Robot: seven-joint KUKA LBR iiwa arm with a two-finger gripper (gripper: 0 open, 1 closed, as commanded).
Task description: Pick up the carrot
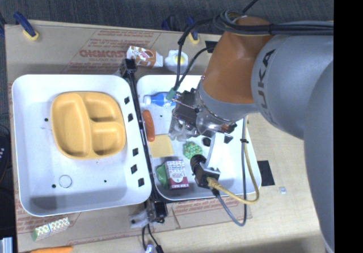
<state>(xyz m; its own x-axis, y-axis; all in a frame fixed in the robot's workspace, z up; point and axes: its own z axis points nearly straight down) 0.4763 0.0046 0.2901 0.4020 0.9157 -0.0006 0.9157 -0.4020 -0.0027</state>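
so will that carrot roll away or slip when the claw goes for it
The carrot looks like a smooth, rounded plastic toy, so it may roll sideways if nudged and could slip from a pinch. It lies close beside the right bin's left wall, which might stop it rolling that way.

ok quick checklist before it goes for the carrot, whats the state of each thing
1. Carrot in sight, lying along the left wall of the right bin: ok.
2. Carrot free of the gripper, which sits to its right: ok.
3. Neighbours: yellow slice just beside the carrot's lower end, blue bottle near its upper end: not ok, crowded.
4. Room against the bin wall for a finger: cannot tell.
5. Finger opening: cannot tell.
6. Yellow tray in the left bin, out of the way: ok.
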